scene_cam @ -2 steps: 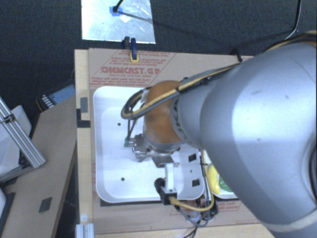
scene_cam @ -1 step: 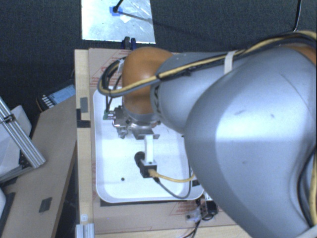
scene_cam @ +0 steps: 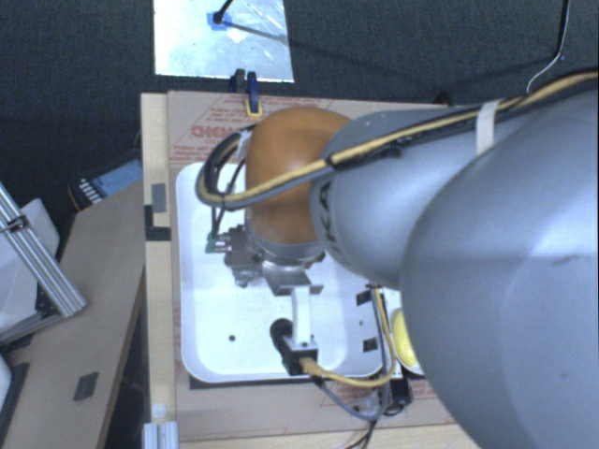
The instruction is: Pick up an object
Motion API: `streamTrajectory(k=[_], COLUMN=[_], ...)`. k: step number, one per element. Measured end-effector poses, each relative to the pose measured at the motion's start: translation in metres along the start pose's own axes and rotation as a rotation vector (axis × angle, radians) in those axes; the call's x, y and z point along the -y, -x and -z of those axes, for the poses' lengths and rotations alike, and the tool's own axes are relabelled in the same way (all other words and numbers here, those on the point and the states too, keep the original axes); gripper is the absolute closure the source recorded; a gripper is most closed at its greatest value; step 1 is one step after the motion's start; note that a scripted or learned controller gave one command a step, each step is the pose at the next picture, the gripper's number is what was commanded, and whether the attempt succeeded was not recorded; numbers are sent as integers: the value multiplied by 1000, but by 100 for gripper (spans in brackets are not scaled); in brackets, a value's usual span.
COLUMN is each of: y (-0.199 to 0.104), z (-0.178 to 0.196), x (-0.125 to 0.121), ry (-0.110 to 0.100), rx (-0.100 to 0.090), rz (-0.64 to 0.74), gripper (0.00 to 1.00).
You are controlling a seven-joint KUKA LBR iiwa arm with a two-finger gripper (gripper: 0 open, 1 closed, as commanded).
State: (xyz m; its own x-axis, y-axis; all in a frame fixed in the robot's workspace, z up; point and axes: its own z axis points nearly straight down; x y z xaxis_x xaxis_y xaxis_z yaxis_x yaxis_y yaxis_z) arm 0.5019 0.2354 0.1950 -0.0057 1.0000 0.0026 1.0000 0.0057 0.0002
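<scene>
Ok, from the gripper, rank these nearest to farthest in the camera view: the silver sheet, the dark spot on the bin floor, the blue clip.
1. Dark spot, on the white bin floor, just below the gripper in the view.
2. Blue clip, at the far edge of the bench.
3. Silver sheet, beyond the bench at the top.

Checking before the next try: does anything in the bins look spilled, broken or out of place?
Nothing stands out. The white bin sits square on the bench, its rim whole. A yellow thing shows past the arm, too hidden to judge.
</scene>
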Motion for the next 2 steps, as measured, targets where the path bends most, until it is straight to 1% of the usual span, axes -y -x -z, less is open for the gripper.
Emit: streamTrajectory(k=[1, 2], y=[2, 1], z=[-23, -24], x=[-65, -29], ry=[3, -3], rx=[2, 3], rz=[-6, -5], gripper=[100, 100])
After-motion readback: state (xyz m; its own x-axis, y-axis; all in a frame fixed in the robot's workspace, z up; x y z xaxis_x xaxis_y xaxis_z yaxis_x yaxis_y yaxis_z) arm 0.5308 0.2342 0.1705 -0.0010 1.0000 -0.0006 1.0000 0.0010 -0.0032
